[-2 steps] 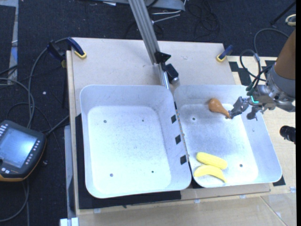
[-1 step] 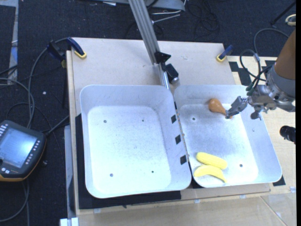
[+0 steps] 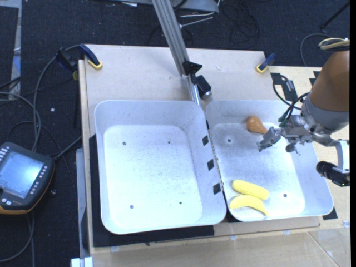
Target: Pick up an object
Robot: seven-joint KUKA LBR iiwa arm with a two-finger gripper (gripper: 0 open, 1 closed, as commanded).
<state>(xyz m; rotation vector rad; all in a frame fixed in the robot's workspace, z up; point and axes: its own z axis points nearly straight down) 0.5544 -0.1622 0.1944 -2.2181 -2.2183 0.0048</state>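
In the right bin (image 3: 311, 204) lie three objects. A small orange-brown pear-shaped piece (image 3: 256, 124) rests near the far wall. Two yellow banana-like pieces (image 3: 251, 189) (image 3: 247, 204) lie side by side at the near edge. My gripper (image 3: 280, 142) hovers over the middle of this bin, just right of and slightly nearer than the orange-brown piece. Its fingers (image 3: 268, 139) are spread open with nothing between them. The grey wrist and orange band (image 3: 334, 85) come in from the right.
The left bin (image 3: 105, 115) adjoins the right one along a raised shared wall (image 3: 211, 160). A slanted metal pole (image 3: 175, 35) rises behind the bins. Yellow clamps (image 3: 93, 63) (image 3: 262, 67) sit on the bench's far corners. A teach pendant (image 3: 22, 177) lies on the floor at left.
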